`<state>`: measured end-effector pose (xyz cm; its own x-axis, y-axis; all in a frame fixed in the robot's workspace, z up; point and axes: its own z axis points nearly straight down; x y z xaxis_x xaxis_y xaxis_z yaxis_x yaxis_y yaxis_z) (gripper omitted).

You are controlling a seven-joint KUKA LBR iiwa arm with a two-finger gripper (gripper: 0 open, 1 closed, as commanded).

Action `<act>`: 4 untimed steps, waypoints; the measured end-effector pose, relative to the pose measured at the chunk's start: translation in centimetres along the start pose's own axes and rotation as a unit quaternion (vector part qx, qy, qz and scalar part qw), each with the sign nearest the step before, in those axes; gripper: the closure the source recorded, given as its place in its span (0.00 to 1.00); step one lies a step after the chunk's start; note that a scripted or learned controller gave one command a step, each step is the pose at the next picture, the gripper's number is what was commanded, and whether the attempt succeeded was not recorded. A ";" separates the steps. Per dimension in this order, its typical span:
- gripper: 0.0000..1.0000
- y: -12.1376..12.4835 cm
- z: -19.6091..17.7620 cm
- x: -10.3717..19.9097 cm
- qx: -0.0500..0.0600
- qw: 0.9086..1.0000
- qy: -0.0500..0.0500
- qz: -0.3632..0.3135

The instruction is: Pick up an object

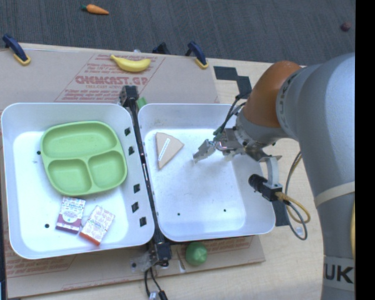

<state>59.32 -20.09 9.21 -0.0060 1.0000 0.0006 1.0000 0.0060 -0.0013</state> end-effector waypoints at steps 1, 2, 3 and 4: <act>0.00 -7.7 0.1 -1.0 0.001 1.000 0.000 0.000; 0.00 -0.8 0.0 -0.9 0.000 1.000 0.000 0.000; 0.00 -4.1 -0.1 -1.0 0.001 1.000 0.000 0.000; 0.00 -7.5 0.1 -0.9 0.001 1.000 0.000 0.000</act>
<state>51.86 -21.08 9.15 -0.0069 1.0000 -0.0001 1.0000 0.0068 -0.0030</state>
